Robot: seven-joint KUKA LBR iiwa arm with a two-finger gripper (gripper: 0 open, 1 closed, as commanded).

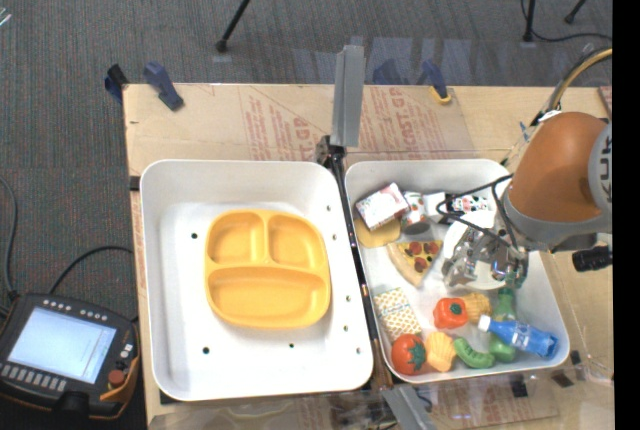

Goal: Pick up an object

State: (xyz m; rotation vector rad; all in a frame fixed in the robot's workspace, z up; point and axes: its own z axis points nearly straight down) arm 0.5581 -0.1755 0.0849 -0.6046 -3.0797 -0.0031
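My gripper [480, 268] hangs low in the right bin [455, 166], below the orange wrist band [560, 173]. It sits over the toy food, just right of a pizza slice [418, 253] and above an orange-and-green vegetable [452, 312]. A small red-and-white carton [381, 207] lies at the bin's back left. A tomato [407, 353], a yellow piece [438, 352], a green pepper [476, 353] and a blue bottle [522, 337] line the front. A waffle-patterned block [398, 310] lies left of them. I see nothing held between the fingers.
The left bin [170, 218] holds a yellow divided plate [268, 268]. A grey post [348, 103] stands behind the gap between the bins. A teach pendant [65, 353] lies on the floor at lower left. Cables run near the arm at right.
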